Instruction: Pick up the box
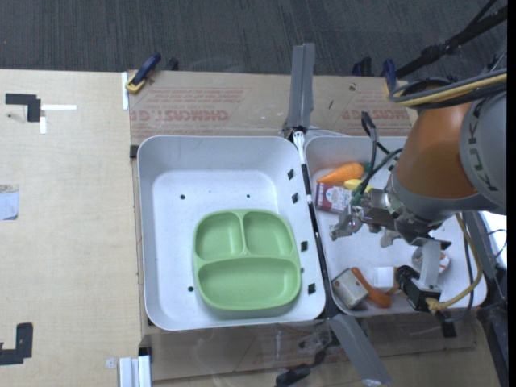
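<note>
Gripper (355, 218): low over the right bin (355, 145), under the orange-banded wrist; whether it is parted or closed cannot be told, and nothing can be made out in its hold.
Box (330, 195), red and white: just left of the gripper, far left part of the right bin, lying on the bin floor.
Carrot (341, 172): touching the box on its far side.
Small grey item (350, 287): near left corner of the same bin.
Left bin (161, 232): holds a green divided tray (246, 260).
Status: judged approach stage; grasp and lift not yet done.
</note>
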`<state>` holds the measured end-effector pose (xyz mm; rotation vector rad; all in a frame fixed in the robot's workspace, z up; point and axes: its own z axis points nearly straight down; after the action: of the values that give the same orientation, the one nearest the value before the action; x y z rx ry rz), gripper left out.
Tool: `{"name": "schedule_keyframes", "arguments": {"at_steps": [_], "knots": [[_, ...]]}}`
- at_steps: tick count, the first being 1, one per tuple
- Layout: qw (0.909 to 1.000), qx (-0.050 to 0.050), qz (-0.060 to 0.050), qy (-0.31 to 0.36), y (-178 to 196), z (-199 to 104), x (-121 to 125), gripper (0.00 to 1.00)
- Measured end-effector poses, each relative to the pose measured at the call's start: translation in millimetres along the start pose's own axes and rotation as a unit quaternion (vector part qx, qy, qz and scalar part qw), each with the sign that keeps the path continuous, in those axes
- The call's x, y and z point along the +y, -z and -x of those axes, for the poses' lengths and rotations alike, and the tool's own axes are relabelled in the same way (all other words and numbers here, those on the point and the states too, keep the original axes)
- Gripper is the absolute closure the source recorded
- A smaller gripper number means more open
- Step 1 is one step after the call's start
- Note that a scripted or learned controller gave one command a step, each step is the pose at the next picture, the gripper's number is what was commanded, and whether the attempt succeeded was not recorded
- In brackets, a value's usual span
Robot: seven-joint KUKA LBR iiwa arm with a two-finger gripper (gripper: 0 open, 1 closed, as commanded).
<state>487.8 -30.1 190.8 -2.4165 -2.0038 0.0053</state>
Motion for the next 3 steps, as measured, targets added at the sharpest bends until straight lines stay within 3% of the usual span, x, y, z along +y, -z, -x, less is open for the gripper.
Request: {"name": "schedule_keyframes", "arguments": {"at_steps": [2, 3], "knots": [[0.9992, 0.0, 0.001, -0.04, -0.1, 42.3, 48.1, 0.0], [0.9996, 0.0, 0.0, -0.027, -0.2, -25.6, -15.9, 0.0]]}}
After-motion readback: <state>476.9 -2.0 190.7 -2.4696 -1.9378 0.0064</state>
